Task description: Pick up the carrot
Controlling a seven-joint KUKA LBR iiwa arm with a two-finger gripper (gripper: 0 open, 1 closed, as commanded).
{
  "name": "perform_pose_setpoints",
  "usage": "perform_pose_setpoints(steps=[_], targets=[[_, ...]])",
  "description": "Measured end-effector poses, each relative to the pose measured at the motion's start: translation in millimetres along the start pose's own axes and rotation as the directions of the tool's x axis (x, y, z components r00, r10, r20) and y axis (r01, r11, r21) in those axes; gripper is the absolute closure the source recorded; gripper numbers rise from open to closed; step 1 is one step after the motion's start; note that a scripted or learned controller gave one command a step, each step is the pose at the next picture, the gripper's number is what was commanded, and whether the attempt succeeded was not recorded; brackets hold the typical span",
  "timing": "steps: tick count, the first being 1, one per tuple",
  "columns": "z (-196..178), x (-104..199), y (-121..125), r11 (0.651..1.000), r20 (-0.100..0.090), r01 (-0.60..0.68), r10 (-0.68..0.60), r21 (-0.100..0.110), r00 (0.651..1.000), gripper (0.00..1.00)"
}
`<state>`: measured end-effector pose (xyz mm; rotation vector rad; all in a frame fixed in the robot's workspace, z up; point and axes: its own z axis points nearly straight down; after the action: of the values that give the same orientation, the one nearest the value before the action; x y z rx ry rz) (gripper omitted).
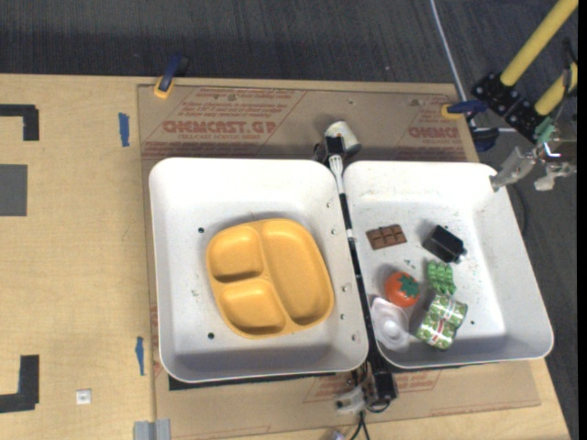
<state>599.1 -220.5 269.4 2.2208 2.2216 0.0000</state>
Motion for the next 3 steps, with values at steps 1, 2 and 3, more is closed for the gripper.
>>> perform_pose_setpoints(steps=[1,2,3], targets=[[135.8,29.2,-73.5,0.989,0.000,-0.149,0.149,0.001,0.989,0.00],[125.3,28.9,-72.4,0.989,0.000,-0.150,0.150,-0.002,0.989,1.00],[44.5,33.4,-119.5,0.945,0.000,-0.326,0.326,0.000,0.945,1.00]])
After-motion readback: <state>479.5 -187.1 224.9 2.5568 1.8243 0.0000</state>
